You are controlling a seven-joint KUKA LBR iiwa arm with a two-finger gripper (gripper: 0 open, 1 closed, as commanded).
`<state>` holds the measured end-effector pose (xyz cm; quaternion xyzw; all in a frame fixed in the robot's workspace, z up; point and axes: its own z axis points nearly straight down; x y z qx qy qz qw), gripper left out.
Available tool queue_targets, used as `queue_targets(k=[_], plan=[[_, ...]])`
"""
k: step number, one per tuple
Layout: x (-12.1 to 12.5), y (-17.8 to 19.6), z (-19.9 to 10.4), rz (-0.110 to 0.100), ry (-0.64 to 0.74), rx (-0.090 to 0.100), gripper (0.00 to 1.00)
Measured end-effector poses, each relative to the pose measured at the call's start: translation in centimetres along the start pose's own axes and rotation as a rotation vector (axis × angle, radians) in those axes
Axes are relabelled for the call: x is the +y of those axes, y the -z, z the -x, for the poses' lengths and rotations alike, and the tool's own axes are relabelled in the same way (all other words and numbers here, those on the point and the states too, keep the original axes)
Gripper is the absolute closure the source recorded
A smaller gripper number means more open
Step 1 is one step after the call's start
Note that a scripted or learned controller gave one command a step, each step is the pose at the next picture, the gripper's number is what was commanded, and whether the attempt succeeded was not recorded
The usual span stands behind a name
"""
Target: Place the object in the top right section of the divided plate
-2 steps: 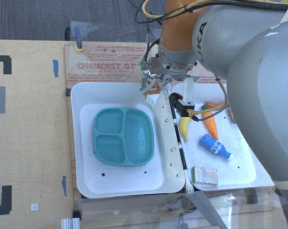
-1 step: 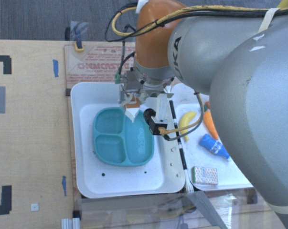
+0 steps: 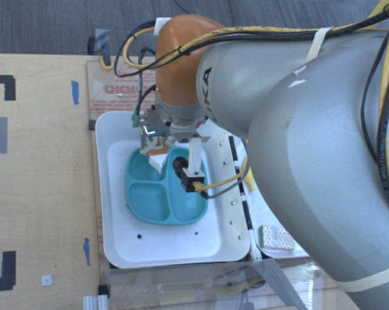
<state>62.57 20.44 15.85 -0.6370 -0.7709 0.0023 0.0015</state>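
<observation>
The grey arm (image 3: 291,108) is seen reaching in from the right, and much of the right bin (image 3: 281,254) is covered by it. The orange band (image 3: 181,57) above the wrist is positioned over the far edge of the left bin (image 3: 162,250).

The gripper (image 3: 157,148) is lowered over the far end of the teal divided plate (image 3: 165,196), which lies in the left bin. A small white and orange object (image 3: 157,159) is seen right at the gripper's tip, at the plate's far edge; whether it is clamped between the fingers or simply lying there cannot be told, since the wrist hides them. The plate's far sections are partly blocked by the gripper body and a black cable fitting (image 3: 189,176).

A yellow cable (image 3: 223,181) is draped from the fitting across the strip between the bins. A small speckled item (image 3: 276,239) is seen in the right bin, well apart from the plate.

The bins are set on a light plywood bench (image 3: 39,173) marked with black shapes and blue tape (image 3: 75,92). A cardboard sheet (image 3: 117,92) with red print lies behind the left bin. Grey carpet (image 3: 65,11) is visible beyond the bench.
</observation>
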Motion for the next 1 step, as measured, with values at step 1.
queue_targets(k=[1], plan=[[0.03,0.07,0.00,0.001,0.000,0.000,0.00]])
